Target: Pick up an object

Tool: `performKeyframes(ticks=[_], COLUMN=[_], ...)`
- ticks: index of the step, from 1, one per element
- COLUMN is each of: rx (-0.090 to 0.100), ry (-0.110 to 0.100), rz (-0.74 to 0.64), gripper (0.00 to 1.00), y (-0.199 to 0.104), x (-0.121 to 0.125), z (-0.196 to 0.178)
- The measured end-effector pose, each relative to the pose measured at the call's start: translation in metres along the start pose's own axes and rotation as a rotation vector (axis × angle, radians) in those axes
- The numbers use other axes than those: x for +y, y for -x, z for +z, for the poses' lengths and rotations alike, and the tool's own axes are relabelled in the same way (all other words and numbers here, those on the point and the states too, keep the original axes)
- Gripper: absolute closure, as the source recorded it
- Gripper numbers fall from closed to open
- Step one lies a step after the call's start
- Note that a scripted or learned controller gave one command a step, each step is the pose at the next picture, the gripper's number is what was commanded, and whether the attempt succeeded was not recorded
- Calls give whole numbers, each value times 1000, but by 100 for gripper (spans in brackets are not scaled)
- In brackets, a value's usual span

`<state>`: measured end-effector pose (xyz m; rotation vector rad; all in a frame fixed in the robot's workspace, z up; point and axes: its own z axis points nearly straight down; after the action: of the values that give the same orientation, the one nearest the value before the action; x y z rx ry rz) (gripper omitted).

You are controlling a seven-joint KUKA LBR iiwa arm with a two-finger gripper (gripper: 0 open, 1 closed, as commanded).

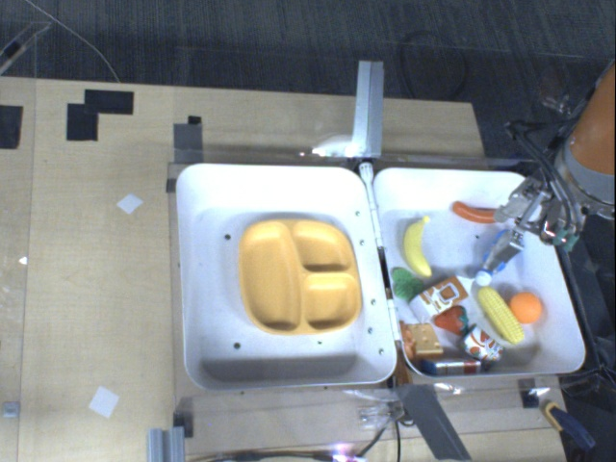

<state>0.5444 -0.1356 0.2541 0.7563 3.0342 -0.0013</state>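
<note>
On the pale wooden worktop [87,258] sit 2 shallow white bins. The left bin [202,287] carries a yellow plastic divided tray [294,275], likely the drop spot. The right bin [568,345] holds the pickable clutter: a small yellow banana [416,245], a red sausage [472,213], a yellow corn cob [500,314], an orange ball [526,307] and a green broccoli piece [405,283]. The grey gripper [502,251] reaches down slantwise beside the sausage, above the corn; whether its jaws are released or clenched I cannot tell, and nothing is visibly between them
</note>
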Motion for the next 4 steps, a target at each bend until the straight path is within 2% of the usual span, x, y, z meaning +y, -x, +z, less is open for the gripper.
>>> performKeyframes(ticks=[1, 2, 3, 4], rx=[5, 4, 8, 6], ry=[-2, -1, -3, -4], rz=[104, 207, 537, 998], gripper=[0, 0, 0, 0], y=[19, 45, 16, 33], x=[-32, -44, -45, -49], z=[123, 120, 123, 140])
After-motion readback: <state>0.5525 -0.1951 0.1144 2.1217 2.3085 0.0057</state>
